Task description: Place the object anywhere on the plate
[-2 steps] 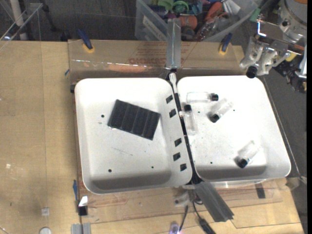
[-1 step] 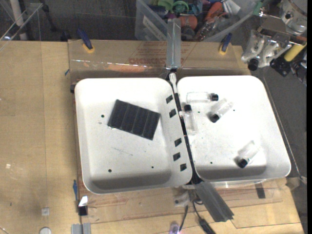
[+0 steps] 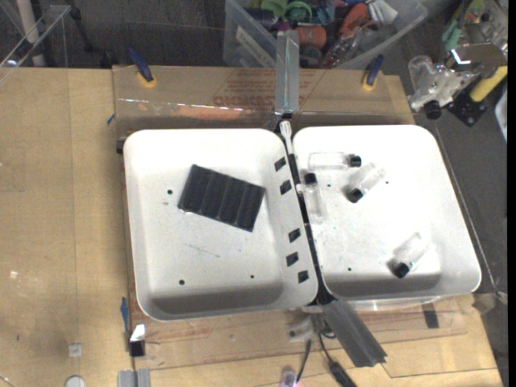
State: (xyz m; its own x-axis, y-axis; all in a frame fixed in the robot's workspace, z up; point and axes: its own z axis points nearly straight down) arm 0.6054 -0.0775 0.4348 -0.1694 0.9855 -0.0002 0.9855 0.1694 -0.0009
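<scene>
A dark, ribbed rectangular plate (image 3: 222, 197) lies flat in the left white bin (image 3: 161, 280), slightly turned, toward the bin's upper middle. Several small clear vials with black caps lie on their sides in the right white bin (image 3: 451, 216). One vial (image 3: 329, 161) is near the back. A second vial (image 3: 364, 181) lies just to its right and closer. A third vial (image 3: 314, 196) rests along the bin's left wall. Alone at the front right lies another vial (image 3: 408, 255). Nothing rests on the plate.
A ridge with black tabs (image 3: 292, 212) divides the two bins. Behind them stands a clear tub of colourful toys (image 3: 322, 10), with blue clamps (image 3: 143, 75) on the bench. Metal hardware (image 3: 447, 83) sits at the back right.
</scene>
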